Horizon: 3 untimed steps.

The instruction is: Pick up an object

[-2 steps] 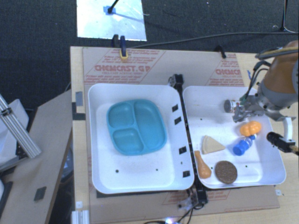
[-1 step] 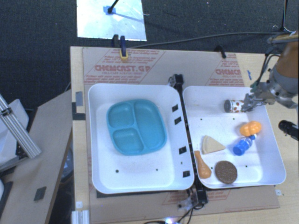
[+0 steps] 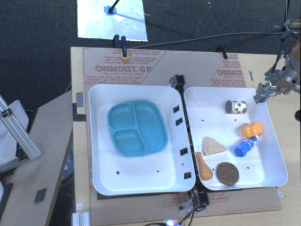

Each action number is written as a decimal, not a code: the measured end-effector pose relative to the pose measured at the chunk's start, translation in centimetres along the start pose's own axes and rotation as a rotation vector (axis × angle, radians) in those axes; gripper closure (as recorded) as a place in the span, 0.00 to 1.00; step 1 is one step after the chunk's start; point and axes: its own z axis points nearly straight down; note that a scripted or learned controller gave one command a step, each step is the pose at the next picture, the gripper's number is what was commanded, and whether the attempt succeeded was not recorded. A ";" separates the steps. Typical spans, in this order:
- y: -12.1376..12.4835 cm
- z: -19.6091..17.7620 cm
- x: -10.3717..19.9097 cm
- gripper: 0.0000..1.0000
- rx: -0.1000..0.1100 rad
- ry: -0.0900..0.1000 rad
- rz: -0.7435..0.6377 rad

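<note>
Camera view puts my gripper [image 3: 261, 96] at the right bin's [image 3: 275, 149] upper right rim, gripping nothing (how its fingers sit I cannot tell). Just left of it lies a small can [image 3: 236, 107]; an orange toy [image 3: 253, 129] sits lower.

Dark carpet-like floor [image 3: 37, 36] is surrounding my surface [image 3: 77, 140], which is showing pale wood at the edges. A brown sheet printed CHEMCAST GP [image 3: 123, 68] is lying across it. A blue and yellow clamp [image 3: 123, 48] is gripping the sheet's far edge. A shiny square panel [image 3: 111, 13] is sitting on the floor beyond, catching glare. A black cable [image 3: 188, 39] is running along the far side. An aluminium extrusion [image 3: 19, 131] is leaning in at left.
</note>
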 end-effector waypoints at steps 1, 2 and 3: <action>0.2 -3.1 0.0 1.00 0.003 0.001 0.000; 0.0 -1.4 6.0 1.00 0.008 0.004 -0.005; -0.4 -1.6 11.5 1.00 0.006 0.004 -0.005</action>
